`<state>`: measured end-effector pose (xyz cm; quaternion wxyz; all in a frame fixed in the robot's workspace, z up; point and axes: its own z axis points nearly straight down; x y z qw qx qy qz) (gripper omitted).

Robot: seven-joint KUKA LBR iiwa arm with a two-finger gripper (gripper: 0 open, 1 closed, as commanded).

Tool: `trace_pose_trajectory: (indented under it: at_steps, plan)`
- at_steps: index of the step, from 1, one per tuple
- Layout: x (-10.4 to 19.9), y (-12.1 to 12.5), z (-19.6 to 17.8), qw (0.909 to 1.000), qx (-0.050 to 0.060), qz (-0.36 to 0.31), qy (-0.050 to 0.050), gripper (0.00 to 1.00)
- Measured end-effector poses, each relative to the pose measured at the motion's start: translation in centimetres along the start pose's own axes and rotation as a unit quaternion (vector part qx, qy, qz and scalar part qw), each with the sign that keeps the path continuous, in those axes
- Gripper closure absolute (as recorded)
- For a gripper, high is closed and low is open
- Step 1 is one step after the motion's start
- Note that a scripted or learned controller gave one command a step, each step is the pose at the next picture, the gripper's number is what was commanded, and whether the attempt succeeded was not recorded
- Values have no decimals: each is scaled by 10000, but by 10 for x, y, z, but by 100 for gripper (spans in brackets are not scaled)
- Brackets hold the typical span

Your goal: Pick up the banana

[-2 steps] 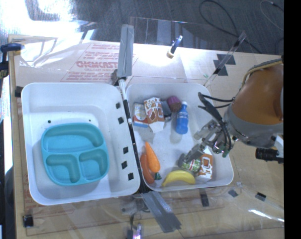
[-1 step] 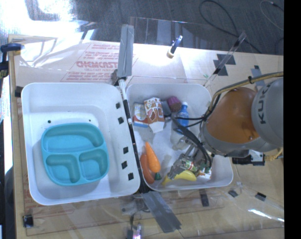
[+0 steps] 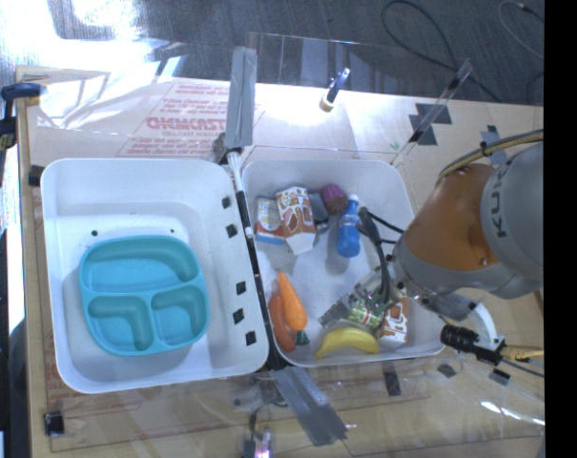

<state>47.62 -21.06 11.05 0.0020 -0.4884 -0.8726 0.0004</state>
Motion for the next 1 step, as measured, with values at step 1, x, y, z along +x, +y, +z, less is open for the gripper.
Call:
trace_pose_trajectory:
  at_steps: [1]
  plan:
    - [1, 1, 20, 9890, 2, -1480, 9, 0]
